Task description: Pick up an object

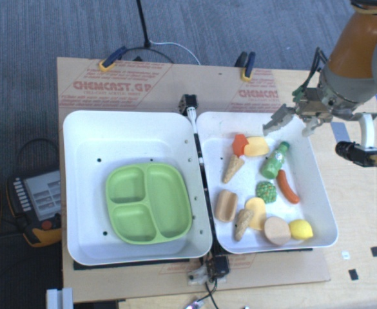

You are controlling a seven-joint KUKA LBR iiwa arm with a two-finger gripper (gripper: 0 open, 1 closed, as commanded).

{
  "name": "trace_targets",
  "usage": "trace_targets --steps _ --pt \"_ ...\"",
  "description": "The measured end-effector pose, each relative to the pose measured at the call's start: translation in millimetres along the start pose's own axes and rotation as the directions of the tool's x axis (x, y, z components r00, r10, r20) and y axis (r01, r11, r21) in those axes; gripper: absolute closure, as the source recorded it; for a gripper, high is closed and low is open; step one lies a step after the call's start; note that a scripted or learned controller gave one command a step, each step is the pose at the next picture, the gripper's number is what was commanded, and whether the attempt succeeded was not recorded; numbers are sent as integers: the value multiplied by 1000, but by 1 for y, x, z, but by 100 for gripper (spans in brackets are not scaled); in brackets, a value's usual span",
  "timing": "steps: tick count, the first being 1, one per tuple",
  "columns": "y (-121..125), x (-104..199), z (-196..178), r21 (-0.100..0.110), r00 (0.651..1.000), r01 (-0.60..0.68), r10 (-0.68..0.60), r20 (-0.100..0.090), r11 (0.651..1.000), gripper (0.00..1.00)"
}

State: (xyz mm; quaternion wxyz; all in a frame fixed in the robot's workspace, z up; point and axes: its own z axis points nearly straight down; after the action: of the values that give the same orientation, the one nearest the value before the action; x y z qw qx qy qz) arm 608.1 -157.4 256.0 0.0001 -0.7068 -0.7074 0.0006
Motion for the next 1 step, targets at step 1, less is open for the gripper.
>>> trace_targets --steps 1 --pt "-34 -48 141 4 999 -48 48 -1 999 0"
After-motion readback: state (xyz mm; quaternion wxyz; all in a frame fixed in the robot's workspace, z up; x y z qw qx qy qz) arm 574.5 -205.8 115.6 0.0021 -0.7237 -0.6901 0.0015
